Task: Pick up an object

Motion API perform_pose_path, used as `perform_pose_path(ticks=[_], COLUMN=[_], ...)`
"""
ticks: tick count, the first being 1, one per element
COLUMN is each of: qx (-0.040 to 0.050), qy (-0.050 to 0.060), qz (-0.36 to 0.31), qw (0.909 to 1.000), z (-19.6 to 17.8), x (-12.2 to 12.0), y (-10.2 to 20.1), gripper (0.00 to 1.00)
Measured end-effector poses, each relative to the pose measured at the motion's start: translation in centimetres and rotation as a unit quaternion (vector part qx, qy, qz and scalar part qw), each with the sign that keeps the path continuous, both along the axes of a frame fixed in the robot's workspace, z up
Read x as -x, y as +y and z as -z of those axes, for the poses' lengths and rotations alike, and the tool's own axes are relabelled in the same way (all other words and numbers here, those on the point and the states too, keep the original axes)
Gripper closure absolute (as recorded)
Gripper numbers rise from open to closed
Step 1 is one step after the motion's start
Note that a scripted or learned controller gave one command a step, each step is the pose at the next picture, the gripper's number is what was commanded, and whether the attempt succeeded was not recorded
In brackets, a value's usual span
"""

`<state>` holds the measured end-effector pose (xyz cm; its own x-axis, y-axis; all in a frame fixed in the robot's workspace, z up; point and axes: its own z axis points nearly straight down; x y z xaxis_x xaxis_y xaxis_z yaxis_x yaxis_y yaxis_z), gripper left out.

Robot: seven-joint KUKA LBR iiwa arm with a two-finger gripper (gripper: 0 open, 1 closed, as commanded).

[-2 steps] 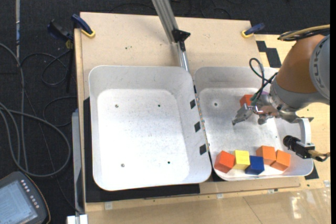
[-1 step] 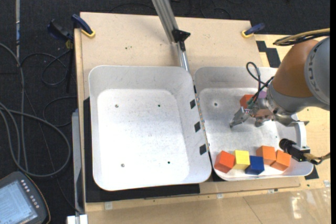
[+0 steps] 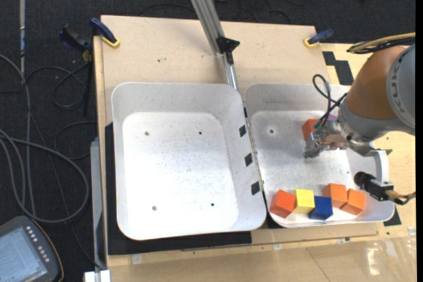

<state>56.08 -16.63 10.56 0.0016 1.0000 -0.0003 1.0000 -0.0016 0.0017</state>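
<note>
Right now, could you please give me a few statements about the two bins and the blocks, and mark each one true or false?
1. All the coloured blocks lie in the right white plastic bin. True.
2. The small yellow cube sits between the orange cube at the left end and the small blue cube. True.
3. The blocks at the near edge are spread through the middle of the left white plastic bin. False: they are lined up along the right bin's near rim.
4. The blue cube lies under the pincer. False: it lies in the near row, and an orange block is beside the pincer.
</note>
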Motion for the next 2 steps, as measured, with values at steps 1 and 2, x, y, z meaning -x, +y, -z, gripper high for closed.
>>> perform_pose_path(ticks=[1, 2], qx=[0.0006, 0.0011], qy=[-0.002, -0.003], qz=[-0.002, -0.003], qw=[1.0, 1.0], z=[-6.0, -10.8], x=[0.0, -0.1], y=[0.8, 0.8], gripper=[1.0, 1.0])
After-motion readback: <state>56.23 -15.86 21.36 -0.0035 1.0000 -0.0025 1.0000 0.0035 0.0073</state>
